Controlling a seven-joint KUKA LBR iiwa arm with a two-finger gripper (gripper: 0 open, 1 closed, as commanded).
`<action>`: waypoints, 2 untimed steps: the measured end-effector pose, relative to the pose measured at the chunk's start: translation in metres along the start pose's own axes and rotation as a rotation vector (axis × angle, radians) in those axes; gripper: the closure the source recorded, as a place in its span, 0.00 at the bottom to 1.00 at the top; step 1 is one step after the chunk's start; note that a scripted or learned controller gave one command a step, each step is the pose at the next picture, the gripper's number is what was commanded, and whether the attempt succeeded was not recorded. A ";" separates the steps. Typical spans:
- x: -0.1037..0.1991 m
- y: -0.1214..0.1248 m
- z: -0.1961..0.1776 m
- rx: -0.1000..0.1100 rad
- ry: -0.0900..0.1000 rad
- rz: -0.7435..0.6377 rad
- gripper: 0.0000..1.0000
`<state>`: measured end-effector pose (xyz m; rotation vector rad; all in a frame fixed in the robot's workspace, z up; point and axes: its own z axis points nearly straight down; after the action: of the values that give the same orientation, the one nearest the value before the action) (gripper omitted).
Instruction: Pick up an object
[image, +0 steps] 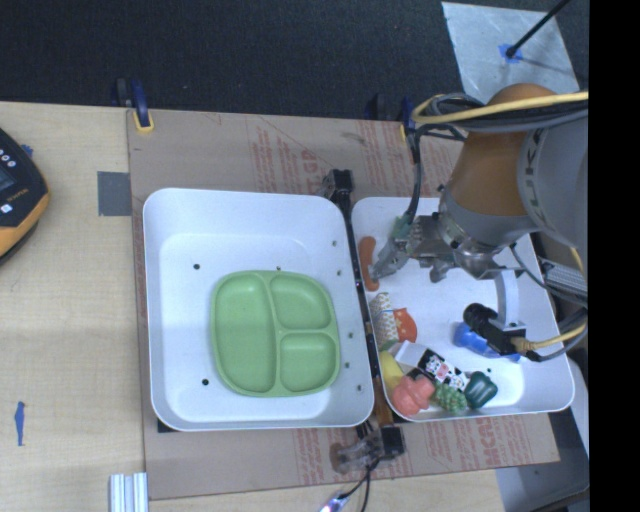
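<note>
Arm (520, 150) covers upper right part of right bin (540, 400). Hand (405, 250) fingertips too small and dark to read. Toys heaped at bin's lower left (435, 385) overlap, kinds unclear. Yellow-black device (15, 195) cut by left frame edge. Blue item (485, 340) partly behind black part.

Looks like a robotics lab: two white bins (160, 300) clamped on a cardboard sheet (250, 150) over a wooden bench (60, 330), with cables (480, 108) around the arm (510, 160) and a handheld controller (15, 195) lying at the left.
</note>
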<state>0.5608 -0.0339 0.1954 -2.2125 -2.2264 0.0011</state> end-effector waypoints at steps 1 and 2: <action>0.006 -0.034 0.004 0.002 -0.002 0.003 0.00; -0.040 -0.060 0.004 0.002 -0.001 0.003 0.00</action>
<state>0.5015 -0.0741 0.1917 -2.2159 -2.2225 0.0045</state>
